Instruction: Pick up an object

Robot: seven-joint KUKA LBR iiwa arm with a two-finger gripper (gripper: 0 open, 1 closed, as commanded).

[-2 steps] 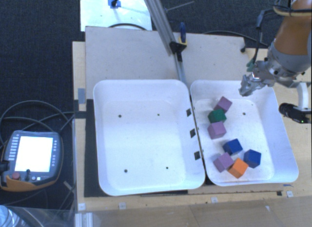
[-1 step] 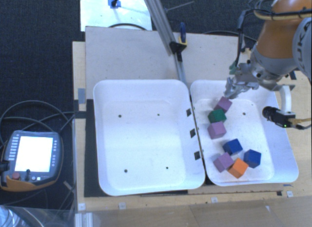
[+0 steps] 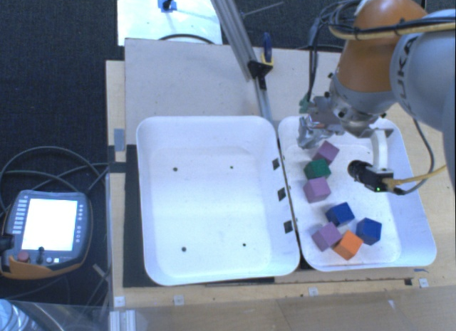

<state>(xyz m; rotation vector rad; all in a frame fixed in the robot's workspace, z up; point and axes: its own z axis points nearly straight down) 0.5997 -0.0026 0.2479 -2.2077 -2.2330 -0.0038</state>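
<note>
The right bin [image 3: 417,248] holds several small blocks. A purple block [image 3: 328,152] lies at the far end, with a green block [image 3: 317,169] and a second purple block [image 3: 316,189] just in front of it. Nearer the front lie two blue blocks [image 3: 340,213] [image 3: 368,230], a third purple block [image 3: 326,236] and an orange block [image 3: 348,245]. My gripper [image 3: 311,134] hangs low over the far left corner of this bin, just up and left of the far purple block. I see no block in it.
The left bin [image 3: 153,251] sits beside the right one, with a shared wall between them. A slanted metal pole [image 3: 235,27] crosses behind the bins. A black cylinder [image 3: 365,174] with a yellow cable hangs off my wrist. A teach pendant [image 3: 46,230] lies off the bench at left.
</note>
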